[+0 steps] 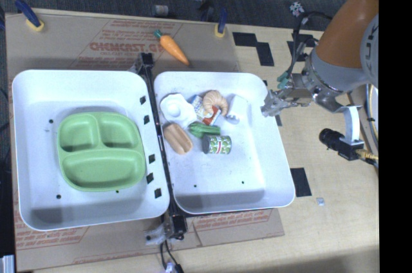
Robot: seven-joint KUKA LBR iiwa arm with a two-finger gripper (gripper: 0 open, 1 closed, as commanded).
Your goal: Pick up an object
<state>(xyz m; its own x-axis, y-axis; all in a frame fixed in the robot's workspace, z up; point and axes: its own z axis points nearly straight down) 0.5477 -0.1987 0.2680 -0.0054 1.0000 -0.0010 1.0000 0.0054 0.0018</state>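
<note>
Lying farthest from the gripper (270, 104), a green divided plate (100, 150) sat in the left bin (26, 136), well apart from it across the black divider (154, 136) between the two bins. Up on the cardboard sheet (96, 43) behind the bins, a toy carrot (172, 49) lay outside both, up and to the left of the gripper. In the right bin (257, 175) a cluster of objects sat near the gripper, just to its left: a white piece (174, 107), a tan bread-like piece (177, 138) below it, a croissant-shaped item (212, 100), a green vegetable (204, 130), a small can with a green label (219, 145), and a pale object (237, 107) closest to the gripper. These pressed together and overlapped, so their edges were hard to separate, and a red bit beneath the croissant could not be identified. The gripper hung at the bin's right rim, nothing visibly between its fingers; whether they were spread or closed could not be told. The arm (347, 40) behind it was cut off at the right.
</note>
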